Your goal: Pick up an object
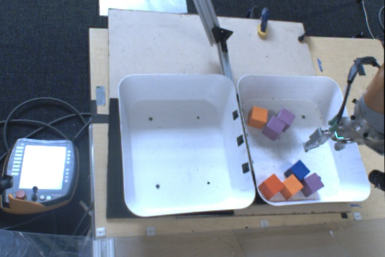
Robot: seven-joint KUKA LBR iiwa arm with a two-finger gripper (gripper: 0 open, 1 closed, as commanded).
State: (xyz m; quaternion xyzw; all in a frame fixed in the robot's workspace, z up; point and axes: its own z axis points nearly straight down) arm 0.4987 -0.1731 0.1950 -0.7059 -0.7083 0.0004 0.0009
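Observation:
The right bin (328,86) holds two groups of small cubes. Near its back left lie an orange cube (258,117) and two purple cubes (275,127) (286,117), touching. At the front sit a blue cube (297,170), two orange cubes (271,185) (292,186) and a purple cube (312,183), packed together. My gripper (317,139) reaches in from the right and hangs over bare bin floor between the two groups, right of the purple cubes. I see nothing held in it.
The left bin (129,129) lies beside the right one, sharing a middle wall (240,141). A slanted metal pole (204,3) crosses the board behind the bins. A teach pendant (39,174) lies on the floor at the left.

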